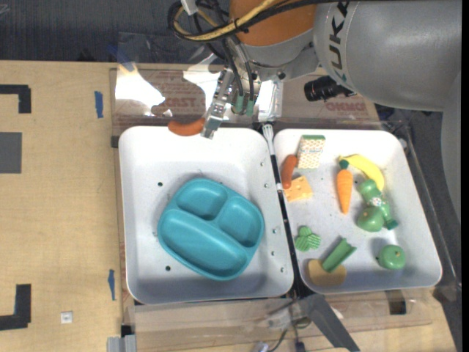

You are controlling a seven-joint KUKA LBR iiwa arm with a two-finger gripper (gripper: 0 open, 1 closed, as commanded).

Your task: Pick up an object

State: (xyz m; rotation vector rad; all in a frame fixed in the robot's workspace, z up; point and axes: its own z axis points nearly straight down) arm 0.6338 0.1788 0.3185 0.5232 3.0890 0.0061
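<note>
My gripper (211, 125) hangs over the back rim of the left bin (139, 196), its tip right beside a small orange-red piece (186, 127) that lies at that rim. I cannot make out whether the piece is held or only touched. The right bin (418, 218) holds toy food: a red sausage (289, 167), a patterned box (311, 151), a cheese wedge (297, 189), a carrot (343, 185), a banana (364, 169) and several green items.
A teal divided plate (212, 226) takes up the middle of the left bin. The arm's grey body and orange band (278, 13) loom over the back of both bins. Cables (198, 20) trail above the gripper.
</note>
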